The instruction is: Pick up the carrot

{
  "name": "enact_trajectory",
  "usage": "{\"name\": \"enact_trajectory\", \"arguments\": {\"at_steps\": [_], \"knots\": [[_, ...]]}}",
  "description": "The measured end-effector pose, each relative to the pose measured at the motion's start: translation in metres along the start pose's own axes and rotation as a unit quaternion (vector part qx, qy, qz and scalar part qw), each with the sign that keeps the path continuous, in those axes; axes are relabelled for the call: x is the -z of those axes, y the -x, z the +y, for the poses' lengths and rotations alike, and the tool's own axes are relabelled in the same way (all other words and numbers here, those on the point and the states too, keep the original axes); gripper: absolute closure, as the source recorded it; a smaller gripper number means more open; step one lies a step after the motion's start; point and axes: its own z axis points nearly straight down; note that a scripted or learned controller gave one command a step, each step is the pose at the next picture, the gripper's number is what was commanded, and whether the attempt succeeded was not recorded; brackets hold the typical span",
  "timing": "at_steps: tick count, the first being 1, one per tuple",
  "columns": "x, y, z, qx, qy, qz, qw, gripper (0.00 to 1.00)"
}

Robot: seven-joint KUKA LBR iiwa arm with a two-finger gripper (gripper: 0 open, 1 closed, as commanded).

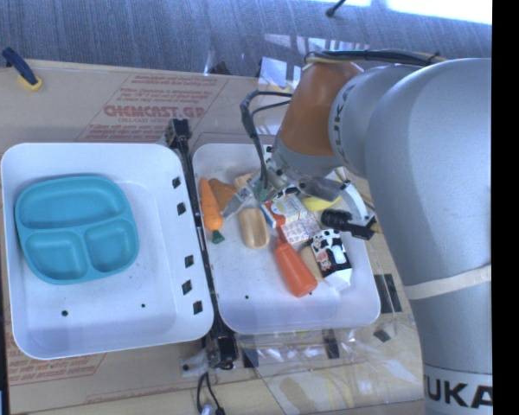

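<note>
Since the carrot (210, 207) lies lengthwise right along the left wall of the right bin (251, 301), we reckon it's an awkward one to get at. The wall crowds 1 side of it, and a tan roll-shaped thing (253, 228) sits just beside it on the other. Its green stalk end points toward the near side of the bin. The gripper (249, 194) hangs low over the far middle of that same bin, just to the right of the carrot's upper half. We honestly can't tell whether the pincer is released or clenched (the wrist hides most of it and the tip blurs into the clutter). Nothing shows the carrot being gripped, so we'd call it not picked up yet. The other stuff is bunched to the right: an orange-red bottle (294, 269), a colourful packet (292, 220), a cow-patterned carton (331, 253) and something yellow (316, 204). The left bin (95, 309) holds 1 blue divided plate (73, 227), well apart from all this. Our guess is the next move needs a small shift left and a grip lined up across the carrot's narrow width. Otherwise it risks catching the bin wall or nudging the tan thing instead.
</note>
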Motion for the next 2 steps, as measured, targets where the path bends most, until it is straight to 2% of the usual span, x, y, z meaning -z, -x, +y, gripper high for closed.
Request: {"name": "enact_trajectory", "arguments": {"at_steps": [1, 2], "knots": [[-0.006, 0.021, 0.023, -0.082, -0.007, 0.008, 0.9966, 0.00], [0.091, -0.032, 0.067, -0.177, 0.005, 0.007, 0.9842, 0.00]]}}
